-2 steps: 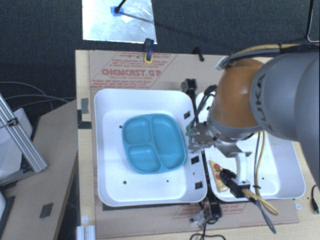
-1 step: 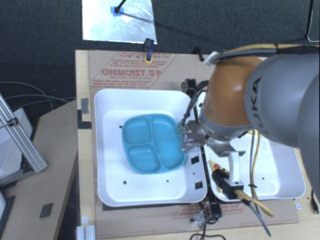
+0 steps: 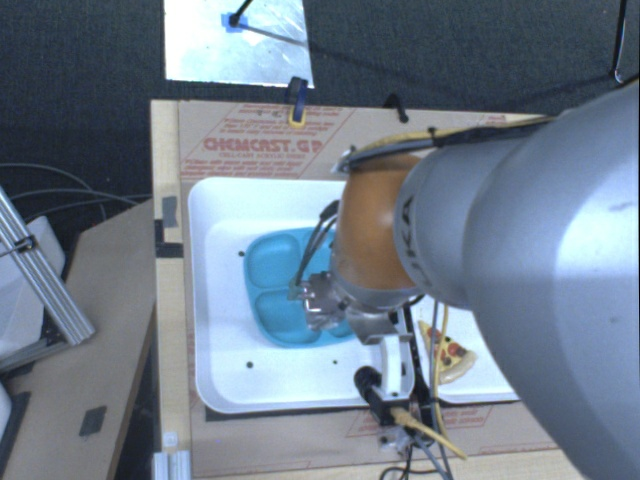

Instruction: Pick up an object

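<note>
Over on the far left, a slanted aluminium rail (image 3: 45, 288) leans beside a pale wooden side surface (image 3: 110, 308), with dark cables trailing across the black floor covering behind it. Further back, a shiny silver sheet (image 3: 240, 28) lies on the dark ground, with a bit of blue tape stuck to it.

Moving right, the bench (image 3: 170, 348) carries a sheet of brown cardboard (image 3: 260, 143) with red lettering, and a yellow and blue clamp (image 3: 297, 103) grips its far edge. On the cardboard sits the left white bin (image 3: 225, 268). Inside it lies a blue divided tray (image 3: 275, 283), somewhat right of the bin's middle, its right part hidden under the arm.

The arm (image 3: 520, 228) comes in from the right, big and grey, close to the camera, its orange band (image 3: 375, 228) right above the wrist. The wrist hangs directly over the blue tray, and metal parts of the gripper (image 3: 318, 303) show at the tray's right side, low and near its surface. From here I cannot tell how the gripper is set, nor whether it has hold of anything, since the wrist blocks the view.

Right of the wrist, in the second bin (image 3: 480, 393), a toy pizza slice (image 3: 450, 353) lies flat near the front rim, pale crust with red spots. Black cables (image 3: 375, 393) and a yellowish strand hang down from the wrist across the front rim of the bins.
</note>
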You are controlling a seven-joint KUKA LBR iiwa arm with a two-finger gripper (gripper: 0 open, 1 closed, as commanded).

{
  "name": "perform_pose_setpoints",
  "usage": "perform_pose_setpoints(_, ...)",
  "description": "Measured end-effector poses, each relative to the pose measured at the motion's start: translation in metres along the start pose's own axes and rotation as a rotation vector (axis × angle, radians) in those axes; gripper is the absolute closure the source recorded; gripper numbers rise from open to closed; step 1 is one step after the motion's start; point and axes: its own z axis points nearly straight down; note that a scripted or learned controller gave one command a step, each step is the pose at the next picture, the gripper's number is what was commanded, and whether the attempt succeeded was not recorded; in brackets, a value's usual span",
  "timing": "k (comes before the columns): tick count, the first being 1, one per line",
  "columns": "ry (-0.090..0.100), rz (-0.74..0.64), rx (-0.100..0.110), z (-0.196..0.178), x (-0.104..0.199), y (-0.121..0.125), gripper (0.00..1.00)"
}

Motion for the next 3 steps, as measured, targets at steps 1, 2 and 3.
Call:
perform_pose_setpoints(1, -0.003, 0.010, -0.014, 0.020, -0.035, 0.111, 1.00)
perform_pose_setpoints(2, 0.006, 0.002, -0.019, -0.134, -0.024, 0.019, 1.00)
perform_pose_setpoints(3, 0.003, 0.002, -0.016, -0.204, -0.007, 0.002, 1.00)
